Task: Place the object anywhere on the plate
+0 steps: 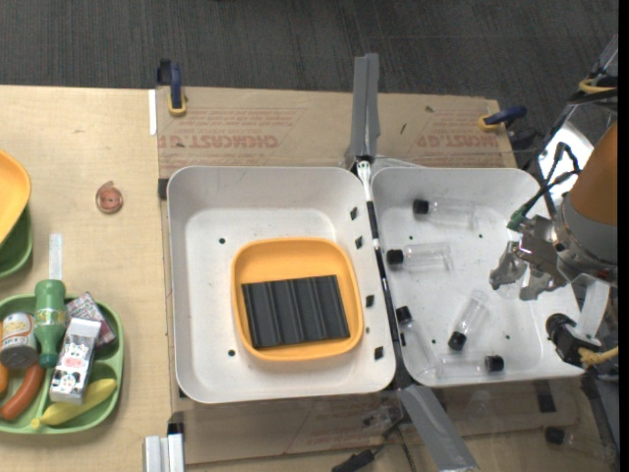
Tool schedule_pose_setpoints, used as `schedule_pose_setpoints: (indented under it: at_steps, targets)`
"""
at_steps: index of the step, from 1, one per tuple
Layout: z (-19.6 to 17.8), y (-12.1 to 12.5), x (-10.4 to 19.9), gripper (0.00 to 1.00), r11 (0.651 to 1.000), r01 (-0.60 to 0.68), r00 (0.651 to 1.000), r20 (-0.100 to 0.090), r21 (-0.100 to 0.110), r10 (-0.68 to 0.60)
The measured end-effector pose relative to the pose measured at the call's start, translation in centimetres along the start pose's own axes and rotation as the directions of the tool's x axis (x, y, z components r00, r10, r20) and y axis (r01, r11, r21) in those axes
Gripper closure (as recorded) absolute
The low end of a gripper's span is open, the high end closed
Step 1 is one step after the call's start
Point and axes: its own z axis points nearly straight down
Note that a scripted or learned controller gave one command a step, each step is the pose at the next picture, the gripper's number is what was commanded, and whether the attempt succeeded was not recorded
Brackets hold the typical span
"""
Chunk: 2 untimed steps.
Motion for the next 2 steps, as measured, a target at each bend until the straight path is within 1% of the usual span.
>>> schedule_pose_setpoints:
  at_steps: [1,2]
  targets:
    - [-1.3,5.7,1.2,1.0,0.986,0.166,0.986,0.0,-0.006,-0.166]
    - [-7.4,12.4,3.3,1.0,0.942,0.335,0.942,0.001,-0.008,-0.335]
